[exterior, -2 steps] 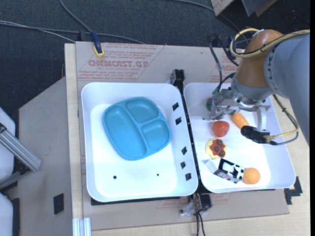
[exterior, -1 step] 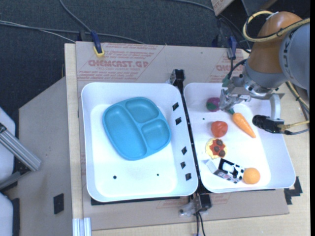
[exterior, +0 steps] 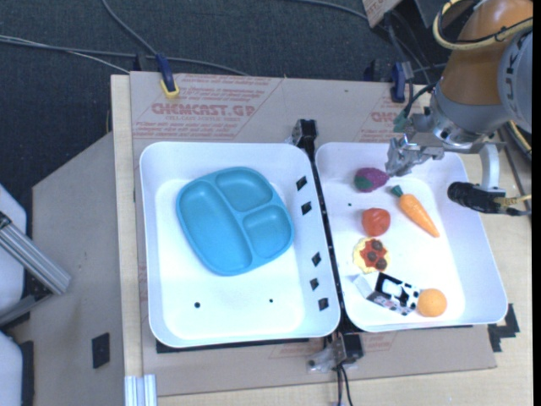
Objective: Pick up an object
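Observation:
The right bin (exterior: 473, 252) holds a purple round toy (exterior: 369, 178), an orange carrot (exterior: 416, 211), a red tomato-like toy (exterior: 376, 221), a small yellow pizza piece with dark toppings (exterior: 371, 255), a black and white card-like item (exterior: 392, 292) and an orange ball (exterior: 431, 302). My gripper (exterior: 400, 161) hangs over the bin's far part, just right of the purple toy and above the carrot's green top. Nothing shows between its fingers.
The left bin (exterior: 161, 252) holds a blue divided plate (exterior: 235, 218). Black clips run along the divider between the bins (exterior: 309, 218). Cardboard lies under both bins, with a blue and yellow clamp (exterior: 167, 79) at the far left.

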You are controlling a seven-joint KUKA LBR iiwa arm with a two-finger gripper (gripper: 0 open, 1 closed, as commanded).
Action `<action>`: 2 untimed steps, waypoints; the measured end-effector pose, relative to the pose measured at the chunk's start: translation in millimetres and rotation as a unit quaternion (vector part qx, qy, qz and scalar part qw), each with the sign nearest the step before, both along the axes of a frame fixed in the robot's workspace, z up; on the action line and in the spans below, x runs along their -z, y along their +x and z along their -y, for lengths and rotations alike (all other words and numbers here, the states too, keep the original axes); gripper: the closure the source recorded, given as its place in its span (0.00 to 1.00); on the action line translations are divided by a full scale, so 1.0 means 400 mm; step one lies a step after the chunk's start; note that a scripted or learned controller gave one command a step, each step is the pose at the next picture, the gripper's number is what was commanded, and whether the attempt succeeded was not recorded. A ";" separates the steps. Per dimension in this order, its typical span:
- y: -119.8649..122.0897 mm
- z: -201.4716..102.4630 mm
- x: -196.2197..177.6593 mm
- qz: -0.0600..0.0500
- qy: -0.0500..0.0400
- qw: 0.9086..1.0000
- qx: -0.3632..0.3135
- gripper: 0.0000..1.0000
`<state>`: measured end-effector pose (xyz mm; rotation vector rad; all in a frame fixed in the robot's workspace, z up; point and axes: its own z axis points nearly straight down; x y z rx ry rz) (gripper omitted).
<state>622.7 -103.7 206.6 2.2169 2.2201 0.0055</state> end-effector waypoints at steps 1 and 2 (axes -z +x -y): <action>-0.047 -0.121 0.015 -0.004 0.002 1.000 -0.002 1.00; -0.124 -0.230 -0.009 -0.004 0.002 1.000 -0.002 1.00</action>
